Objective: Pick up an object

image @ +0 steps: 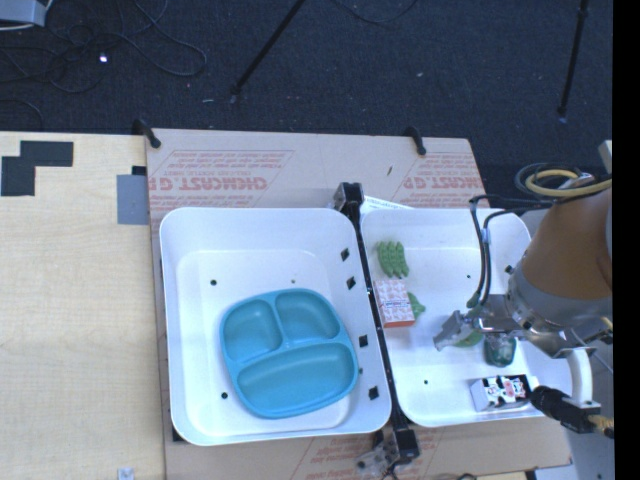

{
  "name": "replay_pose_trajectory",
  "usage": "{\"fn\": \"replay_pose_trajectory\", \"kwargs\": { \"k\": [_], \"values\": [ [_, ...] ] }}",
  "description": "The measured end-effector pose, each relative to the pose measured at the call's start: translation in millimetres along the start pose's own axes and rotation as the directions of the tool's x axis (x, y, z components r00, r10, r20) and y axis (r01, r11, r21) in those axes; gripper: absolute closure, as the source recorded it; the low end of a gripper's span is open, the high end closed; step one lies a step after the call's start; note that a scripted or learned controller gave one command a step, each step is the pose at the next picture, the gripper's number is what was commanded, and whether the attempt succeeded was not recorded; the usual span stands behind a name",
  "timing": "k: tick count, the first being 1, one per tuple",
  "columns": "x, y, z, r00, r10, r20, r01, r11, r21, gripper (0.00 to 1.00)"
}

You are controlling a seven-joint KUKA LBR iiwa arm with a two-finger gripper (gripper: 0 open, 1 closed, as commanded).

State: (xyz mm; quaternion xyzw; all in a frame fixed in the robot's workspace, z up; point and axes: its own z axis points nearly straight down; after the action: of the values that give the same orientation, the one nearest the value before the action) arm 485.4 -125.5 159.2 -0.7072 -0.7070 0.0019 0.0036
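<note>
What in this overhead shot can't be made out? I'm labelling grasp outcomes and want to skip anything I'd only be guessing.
- Gripper: small and blurred in the camera view, in the right bin; what it holds, if anything, can't be told.
- Dark green object: partly covered by the arm's wrist; identity unclear.
- Black-and-white item: print too small to read.
- Small box: label illegible.
- Blue divided plate in the left bin: fully visible.

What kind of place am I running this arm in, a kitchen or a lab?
Most likely a robotics lab. Two white bins sit on cardboard over a bench, cables and stand legs cross the dark floor, and the arm hangs its claw over small test items.
</note>
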Motion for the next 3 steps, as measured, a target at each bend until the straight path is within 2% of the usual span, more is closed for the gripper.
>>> {"fn": "replay_pose_trajectory", "kwargs": {
  "k": [1, 2, 3],
  "values": [
    [6, -2, 63, 1.0, 0.0, -0.001, 0.0, 1.0, 0.002, 0.0],
    [6, -3, 72, 1.0, 0.001, 0.001, -0.001, 1.0, -0.004, 0.0],
    [4, -3, 61, 1.0, 0.008, 0.003, -0.008, 1.0, -0.005, 1.0]
  ]
}}
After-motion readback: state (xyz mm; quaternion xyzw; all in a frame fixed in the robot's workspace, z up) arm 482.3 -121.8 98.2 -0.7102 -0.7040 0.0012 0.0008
